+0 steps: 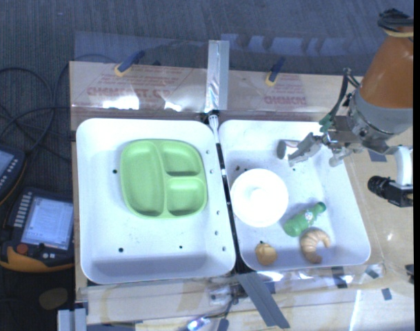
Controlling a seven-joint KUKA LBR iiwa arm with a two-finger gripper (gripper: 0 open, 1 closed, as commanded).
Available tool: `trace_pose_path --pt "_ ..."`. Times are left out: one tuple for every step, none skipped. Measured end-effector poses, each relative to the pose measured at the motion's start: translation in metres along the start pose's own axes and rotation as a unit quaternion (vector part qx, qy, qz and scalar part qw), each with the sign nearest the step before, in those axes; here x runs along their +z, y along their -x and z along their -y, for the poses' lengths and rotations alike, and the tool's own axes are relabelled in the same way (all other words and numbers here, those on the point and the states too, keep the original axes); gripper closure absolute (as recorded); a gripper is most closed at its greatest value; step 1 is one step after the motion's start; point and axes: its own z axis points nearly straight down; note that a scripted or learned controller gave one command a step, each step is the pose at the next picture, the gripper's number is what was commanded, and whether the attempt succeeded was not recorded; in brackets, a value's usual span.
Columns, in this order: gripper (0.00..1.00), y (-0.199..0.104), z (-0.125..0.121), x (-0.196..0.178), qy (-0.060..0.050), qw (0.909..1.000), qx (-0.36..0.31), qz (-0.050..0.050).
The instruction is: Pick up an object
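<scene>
With its fingers spread and holding nothing, the gripper (297,149) should drop squarely over the green bottle (303,219), clear of the white bowl (259,196), before closing.

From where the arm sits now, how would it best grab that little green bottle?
Across the middle of the green bottle, from straight above. It lies on its side, tilted, so the fingers should close across its narrow width. The croissant and white plate crowd it, leaving the top freest.
</scene>
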Motion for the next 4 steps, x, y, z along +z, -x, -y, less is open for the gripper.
trace_pose_path --pt "0.0 0.062 -0.024 0.047 0.0 0.9995 0.031 0.001" --pt "0.0 0.04 -0.116 0.131 0.002 0.9988 0.049 0.001" --pt "0.0 0.061 -0.118 0.181 0.004 0.997 0.078 0.002" --pt "0.0 0.039 -0.118 0.181 0.004 0.999 -0.044 0.003"
